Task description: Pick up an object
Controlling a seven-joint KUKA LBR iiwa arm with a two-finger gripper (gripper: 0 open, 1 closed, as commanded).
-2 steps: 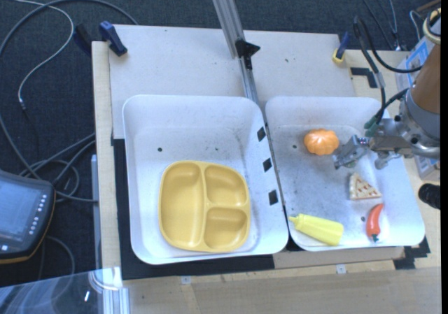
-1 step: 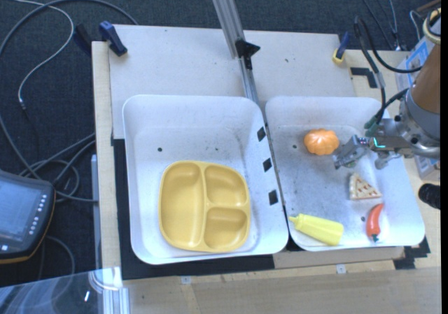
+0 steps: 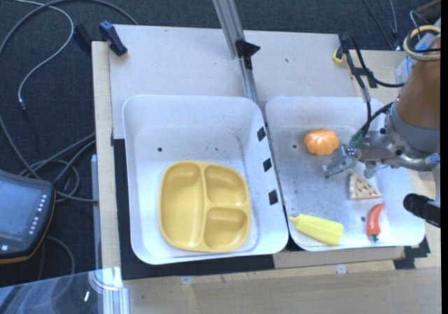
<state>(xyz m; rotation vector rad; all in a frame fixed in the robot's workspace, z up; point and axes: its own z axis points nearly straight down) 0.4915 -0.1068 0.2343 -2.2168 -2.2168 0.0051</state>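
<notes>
A: Two white bins side by side on the worktop [image 3: 175,61]. Left bin [image 3: 140,124] taken up mostly by a yellow divided plate [image 3: 204,205], sitting toward the near side, with bare floor along the far wall. Right bin [image 3: 294,187] more crowded toward its right half.

B: Open room in the right bin?

A: Bare floor through the left and middle, between the dividing rim and the objects. Yellow corn cob [image 3: 317,229] lying along the near rim. Red pepper [image 3: 375,222] close to the near right corner, just beside the rim. Waffle-patterned wedge [image 3: 363,187] a little farther in, just above the pepper.

B: And the gripper?

A: Gripper [image 3: 341,162] low over the right bin, reaching in from the right under the orange-banded arm [image 3: 420,106]. Nothing seen between the fingers; open or closed, cannot tell.

B: Nearest object?

A: Orange fruit [image 3: 321,142], toward the far side of the right bin, just up and left of the gripper, very close but whether touching, unclear. Wedge just down and right of the gripper. Corn and pepper well apart from it, by the near rim.
</notes>
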